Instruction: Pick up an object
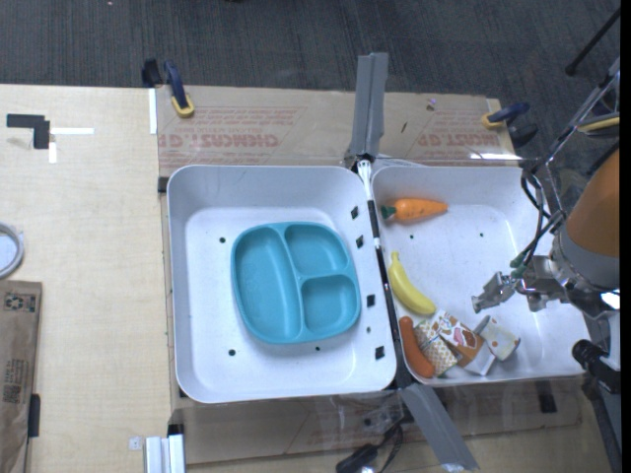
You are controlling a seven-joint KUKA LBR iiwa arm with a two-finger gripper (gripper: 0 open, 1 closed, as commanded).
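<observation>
Pick not yet made. End effector [490,296] hangs over right white bin [493,220], fingers apart, nothing between them. Candidates lie in that bin: yellow banana [408,288], orange carrot [416,209], small printed carton [450,339] just below-left of fingers. Descent, closing, lifting remain.

The bins [187,264] look like smooth, slightly glossy white plastic. The blue tray [296,282] is matt plastic. The counter [79,225] is pale wood, and the claw [490,297] looks like bare metal.
</observation>
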